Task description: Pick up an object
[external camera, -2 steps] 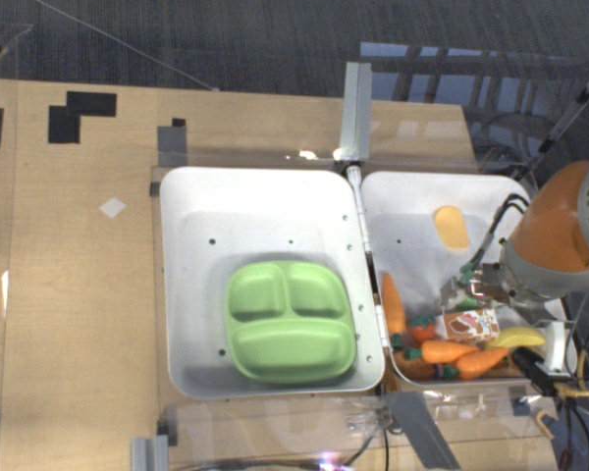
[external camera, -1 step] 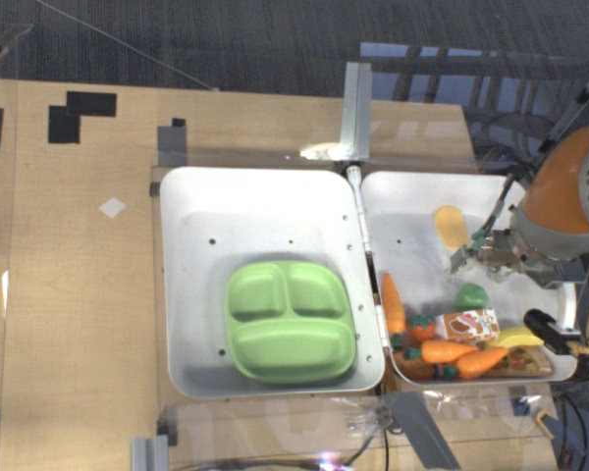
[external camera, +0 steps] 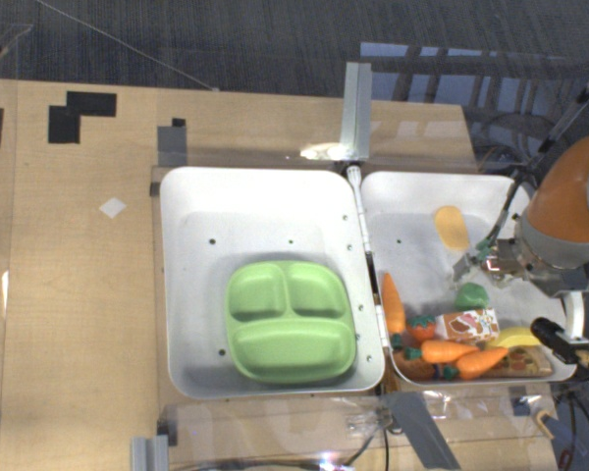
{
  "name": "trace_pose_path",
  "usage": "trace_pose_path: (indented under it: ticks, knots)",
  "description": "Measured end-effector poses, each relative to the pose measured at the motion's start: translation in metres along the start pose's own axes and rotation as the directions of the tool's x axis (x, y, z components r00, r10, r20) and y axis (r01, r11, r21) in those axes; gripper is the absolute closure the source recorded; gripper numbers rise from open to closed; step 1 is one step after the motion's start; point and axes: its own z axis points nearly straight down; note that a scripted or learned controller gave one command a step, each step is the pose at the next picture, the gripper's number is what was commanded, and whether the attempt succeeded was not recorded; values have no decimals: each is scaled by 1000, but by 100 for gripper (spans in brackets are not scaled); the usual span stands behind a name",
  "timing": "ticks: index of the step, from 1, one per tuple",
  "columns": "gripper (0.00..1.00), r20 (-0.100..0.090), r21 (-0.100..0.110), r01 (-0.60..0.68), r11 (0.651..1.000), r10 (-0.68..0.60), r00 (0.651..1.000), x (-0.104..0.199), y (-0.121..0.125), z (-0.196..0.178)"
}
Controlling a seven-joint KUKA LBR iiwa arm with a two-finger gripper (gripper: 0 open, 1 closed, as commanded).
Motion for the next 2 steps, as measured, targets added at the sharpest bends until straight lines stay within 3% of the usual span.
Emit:
trace_pose_path:
  ticks: [2]
  knots:
    - [0,-2,1,83,997,-83,997,-5,-4,0]
